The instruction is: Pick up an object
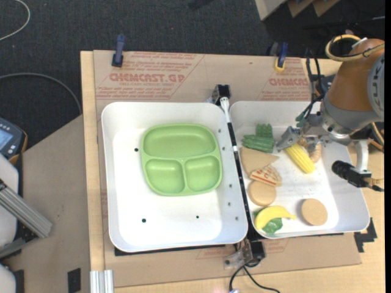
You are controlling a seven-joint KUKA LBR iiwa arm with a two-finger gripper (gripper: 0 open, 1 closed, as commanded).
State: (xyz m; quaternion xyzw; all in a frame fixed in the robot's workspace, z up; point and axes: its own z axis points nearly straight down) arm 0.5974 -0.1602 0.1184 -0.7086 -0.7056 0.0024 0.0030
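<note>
grey arm (357,84): reaches in from the right edge of the bench, orange band above the wrist, over the far part of the right bin.
gripper (299,140): low in the right bin, fingers spread apart on either side of the upper end of the corn cob; whether they press it i cannot tell.
corn cob (300,157): yellow, lying slantwise in the middle of the right bin's far half, its upper end between the fingers.
right bin (348,221): white; also holds a green toy (259,139) near its far left corner, a slice with red stripes (266,176), a tan round piece (261,193), another round piece (314,212) toward the near right corner, a yellow and green piece (273,218) at the near edge.
left bin (122,182): white, carries a green divided plate (181,159) at its middle.
</note>
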